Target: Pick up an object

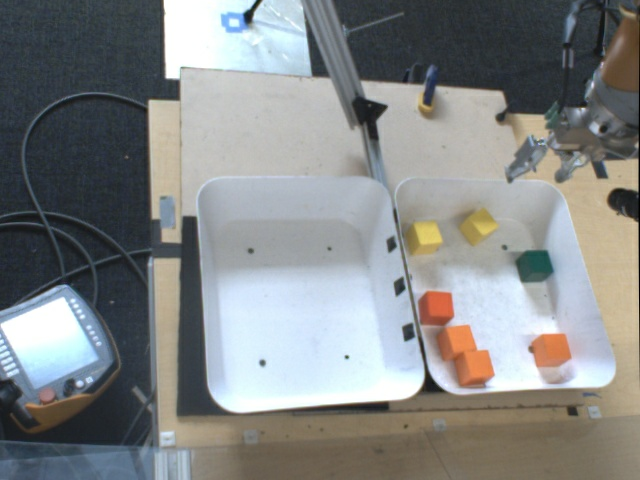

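Observation:
My gripper [547, 164] hangs over the far right corner of the right bin [590, 298], above its back rim, with its two fingers spread open and nothing between them. Inside that bin lie two yellow cubes [425, 236] [479, 225] near the back. A green cube [535, 265] sits below and slightly left of the gripper. Several orange cubes lie toward the front: one [436, 307] by the left wall, two touching ones [458, 341] [474, 367] under it, and one [551, 349] at the front right.
The left bin [215, 268] stands beside the right one. A slanted metal pole [335, 43] crosses the back of the bench. A blue-and-yellow clamp [428, 92] sits at the back edge. A teach pendant [50, 353] and cables lie on the floor at left.

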Motion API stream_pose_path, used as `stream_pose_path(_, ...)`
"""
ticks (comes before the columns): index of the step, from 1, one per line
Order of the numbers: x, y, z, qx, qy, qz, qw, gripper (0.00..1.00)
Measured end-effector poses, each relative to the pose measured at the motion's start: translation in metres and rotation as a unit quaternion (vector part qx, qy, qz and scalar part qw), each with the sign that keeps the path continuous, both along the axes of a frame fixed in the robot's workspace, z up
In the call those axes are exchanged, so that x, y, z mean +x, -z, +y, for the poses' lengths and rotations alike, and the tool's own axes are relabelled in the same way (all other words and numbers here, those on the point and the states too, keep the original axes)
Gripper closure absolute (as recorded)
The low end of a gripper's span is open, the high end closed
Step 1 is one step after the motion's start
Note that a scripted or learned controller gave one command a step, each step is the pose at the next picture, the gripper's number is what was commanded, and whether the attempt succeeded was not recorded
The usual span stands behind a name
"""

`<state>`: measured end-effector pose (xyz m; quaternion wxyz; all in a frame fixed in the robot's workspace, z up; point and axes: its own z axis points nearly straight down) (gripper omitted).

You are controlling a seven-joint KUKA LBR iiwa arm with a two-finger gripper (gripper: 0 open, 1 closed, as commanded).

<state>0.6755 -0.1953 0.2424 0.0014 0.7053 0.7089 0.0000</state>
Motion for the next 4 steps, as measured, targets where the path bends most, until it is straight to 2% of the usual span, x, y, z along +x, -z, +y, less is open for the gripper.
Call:
stream_pose_path(1, -0.065, 0.002, 0.03, 0.0013, 0.002, 0.002, 1.0, 0.0)
stream_pose_path(2, -0.087, 0.119, -0.001, 0.0001, 0.002, 0.0, 1.0, 0.0)
stream_pose_path(3, -0.114, 0.13, -0.014, -0.0036, -0.001, -0.008, 1.0, 0.0)
stream_pose_path(4, -0.041, 0.134, -0.019, -0.0046, 0.0, -0.016, 0.9999, 0.0)
